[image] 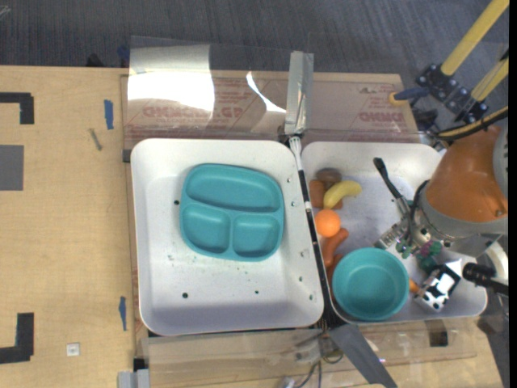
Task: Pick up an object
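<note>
A banana (343, 191), an orange ball (327, 222) and a carrot (334, 246) lie along the right bin's (359, 158) left wall, with a teal bowl (370, 282) at its front edge. The gripper (410, 241) hangs just beside the bowl near the bin's right side; its grip cannot be told. A teal tray (231, 210) sits mid left bin (153, 241).

Dark grey carpeted floor (242, 10) along the top edge, light plywood bench top (60, 217) at left with black corner markings (20, 107), blue tape strips (108, 113), clear glossy plastic sheet (174, 87) catching glare, brown printed cardboard panel (355, 107) behind the bins
</note>
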